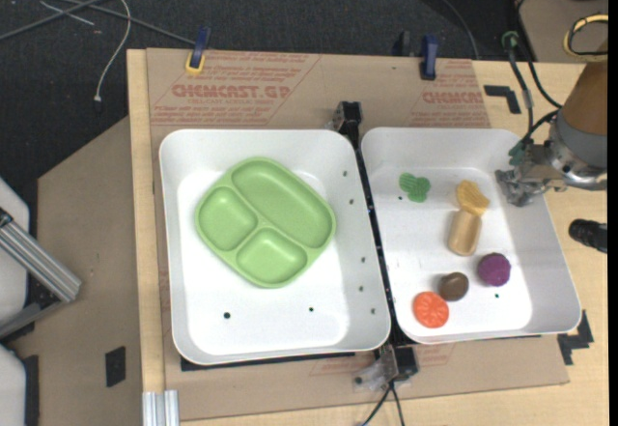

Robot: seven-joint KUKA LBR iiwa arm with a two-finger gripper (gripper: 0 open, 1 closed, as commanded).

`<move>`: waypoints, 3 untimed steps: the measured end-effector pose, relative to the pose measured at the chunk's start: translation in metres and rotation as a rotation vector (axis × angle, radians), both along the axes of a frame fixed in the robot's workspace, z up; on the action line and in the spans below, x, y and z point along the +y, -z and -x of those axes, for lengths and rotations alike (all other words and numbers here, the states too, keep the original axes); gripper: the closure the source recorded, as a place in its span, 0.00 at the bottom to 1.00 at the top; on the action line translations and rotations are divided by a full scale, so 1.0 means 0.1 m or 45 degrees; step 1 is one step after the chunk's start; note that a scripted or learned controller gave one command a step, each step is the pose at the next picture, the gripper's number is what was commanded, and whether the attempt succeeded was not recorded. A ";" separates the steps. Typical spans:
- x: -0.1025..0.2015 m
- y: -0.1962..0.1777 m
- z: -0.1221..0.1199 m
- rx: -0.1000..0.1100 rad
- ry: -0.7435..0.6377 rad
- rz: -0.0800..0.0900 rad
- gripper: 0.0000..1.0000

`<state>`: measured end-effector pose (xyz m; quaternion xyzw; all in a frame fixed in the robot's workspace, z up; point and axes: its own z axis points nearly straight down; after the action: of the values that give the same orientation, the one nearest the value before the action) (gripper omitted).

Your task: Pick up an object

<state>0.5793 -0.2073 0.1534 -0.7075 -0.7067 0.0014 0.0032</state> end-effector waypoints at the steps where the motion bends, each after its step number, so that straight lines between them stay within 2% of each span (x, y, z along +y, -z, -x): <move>1: 0.07 0.45 0.02 -0.001 -0.002 0.000 0.00; 2: 0.06 0.30 0.00 -0.010 -0.002 0.002 1.00; 3: 0.16 -0.28 -0.01 -0.017 -0.004 0.005 1.00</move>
<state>0.5803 -0.1913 0.1817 -0.7064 -0.7078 -0.0018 -0.0030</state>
